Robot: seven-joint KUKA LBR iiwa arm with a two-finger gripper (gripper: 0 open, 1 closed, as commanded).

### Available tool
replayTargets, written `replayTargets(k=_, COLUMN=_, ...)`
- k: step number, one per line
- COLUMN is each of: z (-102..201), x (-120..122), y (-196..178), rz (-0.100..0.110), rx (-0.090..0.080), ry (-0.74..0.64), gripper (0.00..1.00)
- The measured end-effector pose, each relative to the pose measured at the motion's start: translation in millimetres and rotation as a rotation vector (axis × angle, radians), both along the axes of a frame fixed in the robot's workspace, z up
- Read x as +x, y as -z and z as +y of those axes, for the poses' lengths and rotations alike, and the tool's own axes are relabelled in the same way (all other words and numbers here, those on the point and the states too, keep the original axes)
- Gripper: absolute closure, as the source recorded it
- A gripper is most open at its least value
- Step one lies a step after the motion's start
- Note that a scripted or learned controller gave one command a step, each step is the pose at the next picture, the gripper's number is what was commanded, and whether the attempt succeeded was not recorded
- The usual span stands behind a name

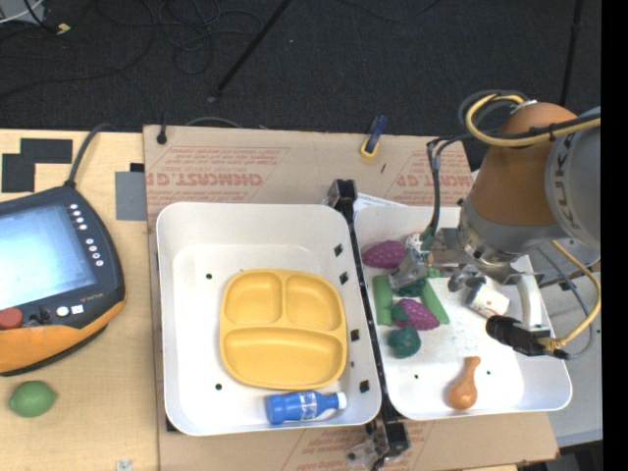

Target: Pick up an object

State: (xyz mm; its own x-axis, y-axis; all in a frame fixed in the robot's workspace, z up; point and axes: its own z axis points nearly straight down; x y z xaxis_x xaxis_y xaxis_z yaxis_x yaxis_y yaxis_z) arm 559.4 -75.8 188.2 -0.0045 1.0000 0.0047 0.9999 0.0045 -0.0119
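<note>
2 purple grapes (385,254), 1 yellow tray (284,326), 1 blue bottle (304,406).

Yellow tray (285,327), blue bottle (302,406) with white cap, purple grapes (384,254), orange drumstick (465,384), white bins (186,263)

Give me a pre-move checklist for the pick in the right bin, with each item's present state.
1. Gripper over the right bin: ok.
2. Target under the gripper: ok, the green stick and purple grape bunches lie there.
3. Target free of neighbours: not ok, they crowd against the dark green piece.
4. Finger opening: cannot tell.
5. Anything held already: cannot tell.
6. Orange drumstick apart from the cluster: ok.
</note>
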Motion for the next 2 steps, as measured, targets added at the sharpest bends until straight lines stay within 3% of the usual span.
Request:
replayTargets(k=1, z=-10, x=-37, y=104, rz=-0.007, rx=-0.005, ry=0.008, gripper=0.00)
replayTargets(k=2, z=48, x=-84, y=-4, rz=-0.014, rx=-0.001, ry=0.000, gripper=0.00)
